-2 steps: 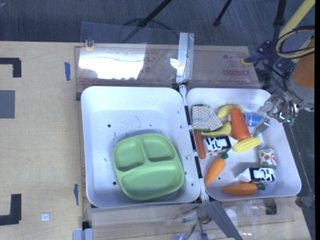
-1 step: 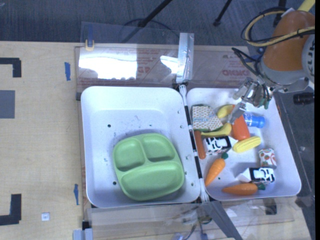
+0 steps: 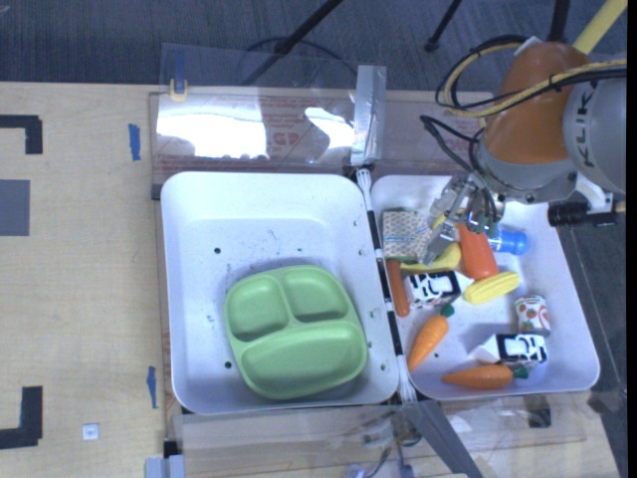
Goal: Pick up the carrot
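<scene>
The pincer [image 3: 460, 217] hangs low over the far part of the right bin [image 3: 580, 312], its metal tips in among a crowd of toys. From where I stand I cannot tell how wide it is set, and I see nothing gripped in it. Just beside the tips lie an orange-red piece [image 3: 478, 254], a yellow banana [image 3: 445, 258] and a patterned packet [image 3: 403, 232]; a blue-capped thing [image 3: 511, 240] sits to their right. Nearer, there is a corn cob [image 3: 492, 288] and a black-and-white block [image 3: 434, 286].

The carrot [image 3: 428, 339] lies nearer still, tilted, in the middle of that bin, apart from the tips. A second carrot [image 3: 480, 375] lies flat by the near wall. The left bin [image 3: 189, 297] holds a green divided plate [image 3: 295, 333].

I judge this the approach step. The next move seems to call for shifting nearward, settling over one carrot and lining up across its body.
</scene>
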Motion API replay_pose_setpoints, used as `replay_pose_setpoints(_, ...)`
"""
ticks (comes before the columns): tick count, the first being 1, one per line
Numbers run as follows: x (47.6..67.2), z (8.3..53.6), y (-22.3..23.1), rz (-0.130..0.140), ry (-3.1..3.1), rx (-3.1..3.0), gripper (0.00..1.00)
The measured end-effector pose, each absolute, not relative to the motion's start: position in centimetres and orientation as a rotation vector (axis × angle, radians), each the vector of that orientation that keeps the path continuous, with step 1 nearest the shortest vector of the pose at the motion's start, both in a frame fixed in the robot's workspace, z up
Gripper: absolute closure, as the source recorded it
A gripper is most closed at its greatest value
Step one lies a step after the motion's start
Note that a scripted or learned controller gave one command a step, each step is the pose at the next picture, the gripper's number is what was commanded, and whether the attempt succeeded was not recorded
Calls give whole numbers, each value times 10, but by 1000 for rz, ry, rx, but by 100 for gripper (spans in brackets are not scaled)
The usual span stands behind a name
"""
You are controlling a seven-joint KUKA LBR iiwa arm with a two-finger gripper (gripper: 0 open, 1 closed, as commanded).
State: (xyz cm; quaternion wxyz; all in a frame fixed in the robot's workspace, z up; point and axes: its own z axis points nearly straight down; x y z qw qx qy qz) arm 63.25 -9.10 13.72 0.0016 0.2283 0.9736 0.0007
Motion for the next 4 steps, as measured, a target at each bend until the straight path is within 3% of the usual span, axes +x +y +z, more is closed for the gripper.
replay_pose_setpoints(1,593,154,-152,1,3042,772,0)
replay_pose_setpoints(2,636,123,-205,0,3043,756,0)
replay_pose_setpoints(3,625,186,-87,2,2921,1144,0)
replay_pose_setpoints(4,619,127,-129,2,3014,868,0)
